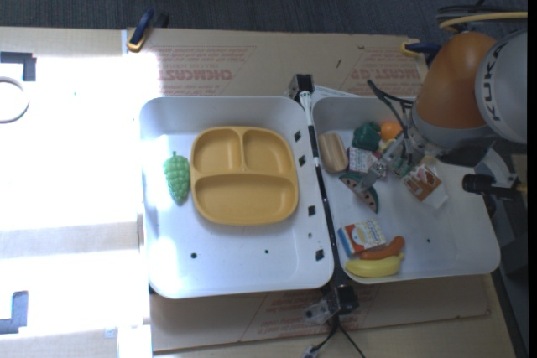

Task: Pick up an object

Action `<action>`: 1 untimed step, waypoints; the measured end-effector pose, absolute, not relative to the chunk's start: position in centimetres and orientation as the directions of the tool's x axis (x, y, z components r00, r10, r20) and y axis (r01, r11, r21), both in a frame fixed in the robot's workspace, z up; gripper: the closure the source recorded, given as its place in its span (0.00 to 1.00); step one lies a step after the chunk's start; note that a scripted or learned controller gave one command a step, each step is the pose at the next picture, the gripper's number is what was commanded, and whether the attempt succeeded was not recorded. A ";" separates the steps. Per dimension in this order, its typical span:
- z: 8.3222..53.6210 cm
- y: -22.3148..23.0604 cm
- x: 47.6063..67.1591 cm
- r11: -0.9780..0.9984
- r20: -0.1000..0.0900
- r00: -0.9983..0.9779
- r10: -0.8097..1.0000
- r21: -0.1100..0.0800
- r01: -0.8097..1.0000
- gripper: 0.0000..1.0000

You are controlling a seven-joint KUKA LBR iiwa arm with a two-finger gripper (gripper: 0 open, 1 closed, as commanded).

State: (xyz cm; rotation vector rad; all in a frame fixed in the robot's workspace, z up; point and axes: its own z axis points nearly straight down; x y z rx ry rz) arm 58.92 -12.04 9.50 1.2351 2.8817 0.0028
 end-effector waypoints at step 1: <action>9.6 -9.9 59.1 0.775 -0.010 -0.775 0.632 0.003 0.632 0.00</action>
